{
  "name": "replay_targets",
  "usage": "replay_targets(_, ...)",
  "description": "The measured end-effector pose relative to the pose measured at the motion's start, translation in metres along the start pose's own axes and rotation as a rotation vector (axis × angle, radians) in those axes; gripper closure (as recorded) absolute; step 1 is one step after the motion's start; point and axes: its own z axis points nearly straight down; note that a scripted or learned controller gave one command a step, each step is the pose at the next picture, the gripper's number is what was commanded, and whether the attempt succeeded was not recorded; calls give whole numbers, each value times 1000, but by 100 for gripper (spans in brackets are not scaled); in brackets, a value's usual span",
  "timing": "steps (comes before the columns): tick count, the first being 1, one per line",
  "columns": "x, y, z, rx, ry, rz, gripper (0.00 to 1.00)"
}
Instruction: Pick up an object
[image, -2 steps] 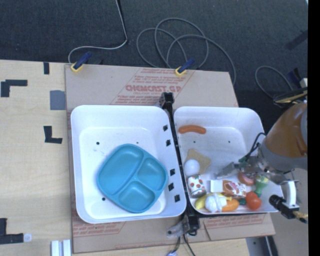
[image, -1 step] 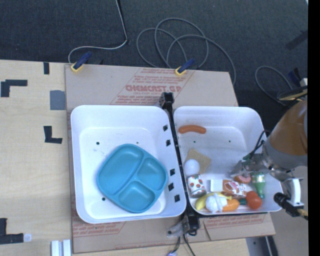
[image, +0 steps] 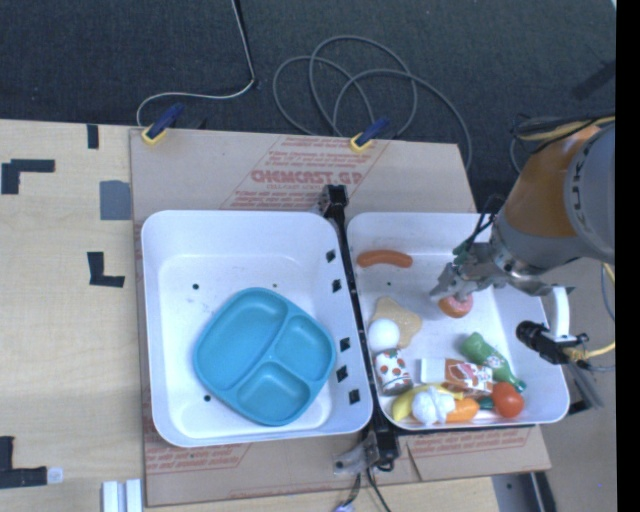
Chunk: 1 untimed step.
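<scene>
My gripper hangs low in the right bin, near its right wall, directly over a small red-orange round toy. The toy peeks out just below the gripper and looks to be touching it. An orange sausage lies to the left of the gripper near the bin's back. A tan bread slice and a white egg lie in the middle of the bin.
Along the right bin's front lie a red-and-white can, a yellow banana, a small box, a green vegetable and a red tomato. The left bin holds a blue divided plate.
</scene>
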Motion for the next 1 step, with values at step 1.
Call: replay_targets(1, 70, 8, -45, 4, 2, 2, 100)
